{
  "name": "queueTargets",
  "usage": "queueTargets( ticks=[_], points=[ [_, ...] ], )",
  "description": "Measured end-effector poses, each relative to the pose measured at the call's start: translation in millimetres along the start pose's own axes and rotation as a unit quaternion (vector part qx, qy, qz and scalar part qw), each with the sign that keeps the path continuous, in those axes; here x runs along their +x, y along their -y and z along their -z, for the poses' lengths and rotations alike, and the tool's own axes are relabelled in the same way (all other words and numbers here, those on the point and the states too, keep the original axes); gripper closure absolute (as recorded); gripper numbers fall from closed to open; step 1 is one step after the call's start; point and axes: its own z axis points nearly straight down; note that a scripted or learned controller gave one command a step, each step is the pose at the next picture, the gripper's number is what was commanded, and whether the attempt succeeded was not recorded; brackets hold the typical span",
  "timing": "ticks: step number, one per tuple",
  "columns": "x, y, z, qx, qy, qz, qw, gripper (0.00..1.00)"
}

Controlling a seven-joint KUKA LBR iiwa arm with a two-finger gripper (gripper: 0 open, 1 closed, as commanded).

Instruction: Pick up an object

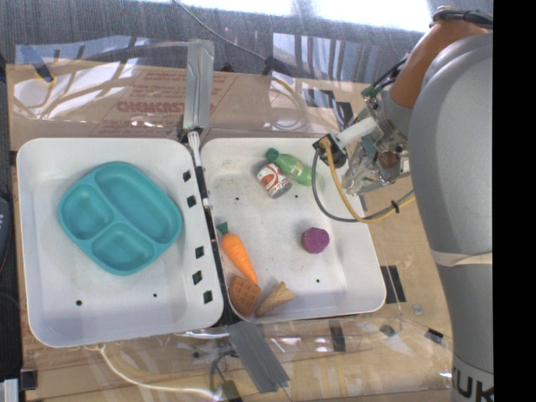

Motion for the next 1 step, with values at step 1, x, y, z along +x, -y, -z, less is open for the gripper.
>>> queueTargets(
  ticks=[1],
  points=[
    [1.1, 1.1, 6.6, 0.0, 0.001, 0.005, 1.0, 1.0]
  ],
)
